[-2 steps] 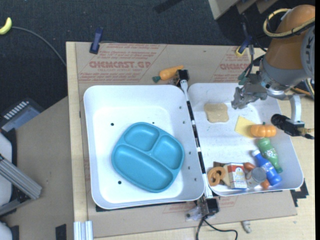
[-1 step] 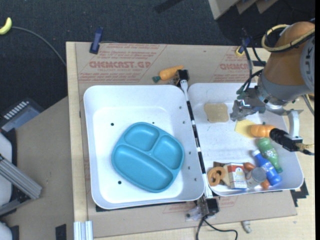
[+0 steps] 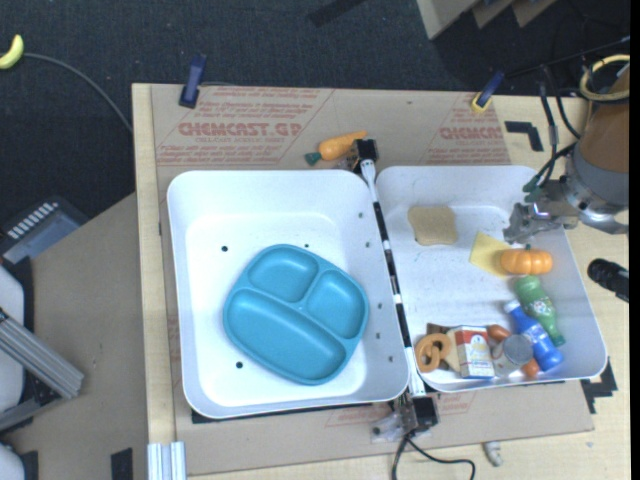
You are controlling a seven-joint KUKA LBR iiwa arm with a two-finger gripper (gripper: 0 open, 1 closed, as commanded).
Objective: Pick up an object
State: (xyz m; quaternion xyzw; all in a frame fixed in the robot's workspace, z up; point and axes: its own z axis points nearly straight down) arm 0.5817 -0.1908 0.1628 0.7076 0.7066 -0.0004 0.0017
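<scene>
One tool (image 3: 524, 230) over right bin (image 3: 590, 313) | grip: can't tell | you're approaching | next: drop onto orange (image 3: 526, 261), squeeze

A robotics lab: a masking-papered bench (image 3: 300, 118) bears two white bins (image 3: 190, 228), with loose cables (image 3: 80, 78) beside it on dark carpet (image 3: 100, 8)
</scene>
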